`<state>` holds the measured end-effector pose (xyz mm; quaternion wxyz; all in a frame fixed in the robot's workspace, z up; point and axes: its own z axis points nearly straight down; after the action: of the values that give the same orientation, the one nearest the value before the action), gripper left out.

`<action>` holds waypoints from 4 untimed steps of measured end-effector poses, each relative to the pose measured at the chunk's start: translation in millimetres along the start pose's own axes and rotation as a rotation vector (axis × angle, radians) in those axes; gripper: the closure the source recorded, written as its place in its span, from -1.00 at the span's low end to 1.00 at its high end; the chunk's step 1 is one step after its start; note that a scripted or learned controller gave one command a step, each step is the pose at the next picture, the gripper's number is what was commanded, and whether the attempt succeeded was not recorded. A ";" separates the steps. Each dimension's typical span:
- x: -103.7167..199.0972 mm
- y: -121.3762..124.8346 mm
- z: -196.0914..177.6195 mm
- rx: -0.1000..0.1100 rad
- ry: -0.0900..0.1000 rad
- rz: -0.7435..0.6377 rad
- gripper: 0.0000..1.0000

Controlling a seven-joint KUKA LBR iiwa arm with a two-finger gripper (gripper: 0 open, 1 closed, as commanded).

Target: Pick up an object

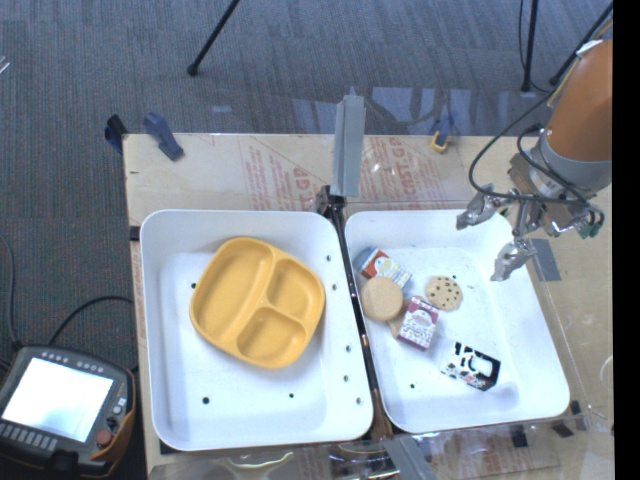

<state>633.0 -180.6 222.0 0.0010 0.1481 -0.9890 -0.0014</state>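
- End effector (500, 238) hangs over the upper right corner of the right bin (548, 368), fingers spread wide, nothing between them.
- Candidate objects sit in the middle of the right bin: round tan disc (381, 298), chocolate-chip cookie (443, 292), red-and-white packet (384, 266), small pink-red box (419, 323), black-and-white carton (472, 366).
- Risk: disc, packet and pink-red box are bunched, touching or just beside each other; a descent there likely lands a finger on a neighbour and shoves things instead of gripping.
- Risk: cookie and disc look flat and low, so fingers may skid over the top or close on air.
- Risk: packet lies near the wall between the bins, so a finger could hit the rim.
- Black-and-white carton lies apart from the rest, probably the cleanest target, though it is tilted.
- Left bin (165, 368) holds a yellow divided plate (258, 301), well away from the end effector.
- Grey upright post (348, 148) stands on the table (230, 173) behind the bins' junction; cables (490, 158) loop near the wrist and could snag.
- Teach pendant (62, 406) sits lower left, off the table.
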 end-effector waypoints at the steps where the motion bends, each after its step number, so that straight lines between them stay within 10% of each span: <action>1: 46.1 30.6 85.1 -0.002 0.005 0.364 -1.00; 2: 21.8 -18.8 82.7 0.001 -0.001 0.488 -1.00; 4: 16.5 -27.9 115.5 0.002 0.000 1.135 -1.00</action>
<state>625.1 -211.9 106.4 0.0016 -0.4069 -0.9135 0.0002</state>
